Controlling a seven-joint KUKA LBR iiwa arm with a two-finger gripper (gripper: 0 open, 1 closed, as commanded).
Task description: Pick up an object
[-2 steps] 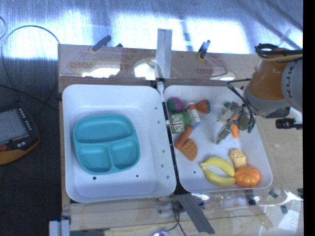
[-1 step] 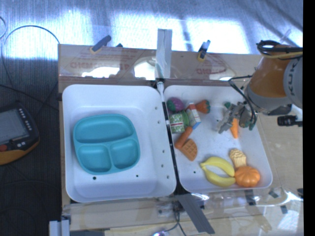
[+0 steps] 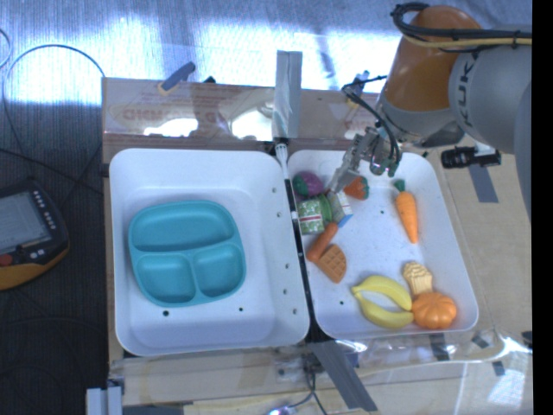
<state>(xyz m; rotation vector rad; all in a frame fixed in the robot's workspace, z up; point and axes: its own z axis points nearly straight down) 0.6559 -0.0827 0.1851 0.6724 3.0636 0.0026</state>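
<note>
My gripper hangs over the back left part of the right bin, on the grey arm with the orange band. Just under it lies a small red-orange piece. To its left are a purple vegetable and a green packet. A carrot lies to the right of the gripper. Nothing shows held in the gripper.
Nearer the front of the right bin lie a brown waffle-like piece, a banana, a tan piece and an orange pumpkin. The left bin holds a teal divided plate. A ridge separates the bins.
</note>
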